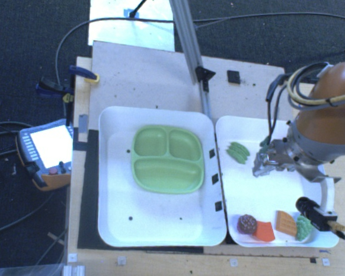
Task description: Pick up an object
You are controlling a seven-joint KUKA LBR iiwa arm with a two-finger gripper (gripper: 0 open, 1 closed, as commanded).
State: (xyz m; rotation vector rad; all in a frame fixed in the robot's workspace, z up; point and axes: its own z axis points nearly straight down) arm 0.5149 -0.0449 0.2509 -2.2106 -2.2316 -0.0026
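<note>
Two shallow white plastic bins sit side by side on the table; the left bin [112, 219] carries a pale green sectioned plate [168, 159]. In the right bin [239, 199], the grey two-finger gripper [264, 165] hovers just beside a small green pea-pod toy [238, 151], which lies apart from it; whether its jaws are apart cannot be told. A descent from here would likely miss the pod or nudge it aside.

Glossy plastic green plate [167, 162]

- Divided tray [168, 159], left bin: showing pale green
- Pea pod [238, 151], right bin: dk green
- Near-edge items: maroon ball [247, 223], orange-red wedge [265, 231], tan-orange square [286, 223], green broccoli [303, 228]
- Bins [113, 213]: white
</note>
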